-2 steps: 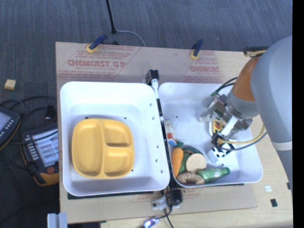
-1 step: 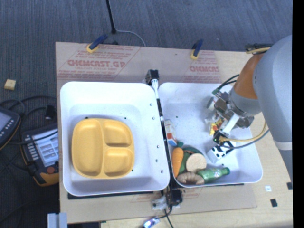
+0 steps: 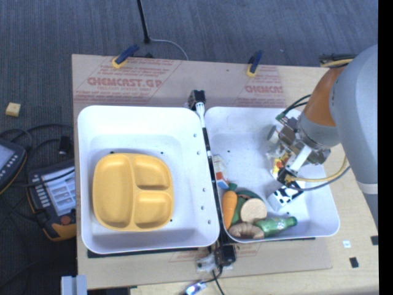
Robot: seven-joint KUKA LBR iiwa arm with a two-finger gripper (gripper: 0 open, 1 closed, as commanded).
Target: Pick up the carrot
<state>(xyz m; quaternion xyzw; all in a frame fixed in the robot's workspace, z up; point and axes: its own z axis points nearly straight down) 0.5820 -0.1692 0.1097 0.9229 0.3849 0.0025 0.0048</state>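
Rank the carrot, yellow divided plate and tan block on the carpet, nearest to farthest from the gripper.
From the gripper, over the right bin:
1. carrot, same bin, by its left wall.
2. yellow divided plate, in the left bin.
3. tan block, on the carpet, far left.

The brown board [image 3: 209,78] carries red print "CHEMCAST GP" at its left; the fainter print at its right seems the same.
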